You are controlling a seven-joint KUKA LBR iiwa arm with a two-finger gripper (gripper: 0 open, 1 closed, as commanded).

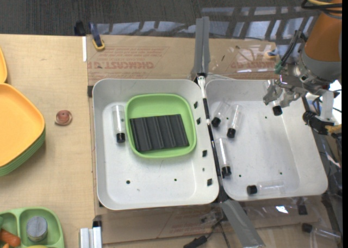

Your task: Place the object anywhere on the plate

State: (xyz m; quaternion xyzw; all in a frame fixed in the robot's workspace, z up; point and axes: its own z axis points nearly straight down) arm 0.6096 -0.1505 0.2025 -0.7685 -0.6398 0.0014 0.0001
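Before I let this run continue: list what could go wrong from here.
1. The clear tubes lie flat and look round, so one may roll or slip from the gripper.
2. One tube lies against the right bin's left wall, leaving little finger room.
3. A tube beside the green plate could be knocked.

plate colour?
Green plate, with a dark ribbed block on it; camera view.

Grey arm with broad orange band, yellow-and-black cable loop on top, small dark-tipped metal jaws.
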